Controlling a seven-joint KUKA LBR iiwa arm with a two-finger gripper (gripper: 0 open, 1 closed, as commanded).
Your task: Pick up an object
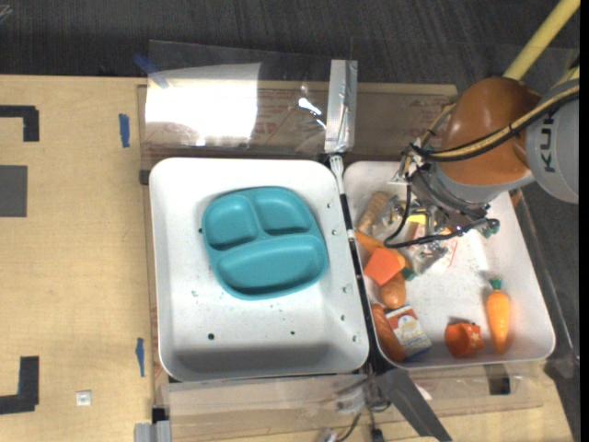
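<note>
Pincer (425, 238) hangs low in the right bin (529, 274), buried in cables; whether it is open or closed cannot be told. Just left of it and below sits an orange block (384, 265), likely its target, one corner pointing toward the pincer, no clear long axis. A brown egg-like piece (394, 293) touches the block's far side; a small carton (408, 328) lies farther off. Crowding could spoil the grab, fingers landing on a neighbour instead. Well to the pincer's left, a teal tray (264, 242) rests in the left bin (175, 274).
</note>
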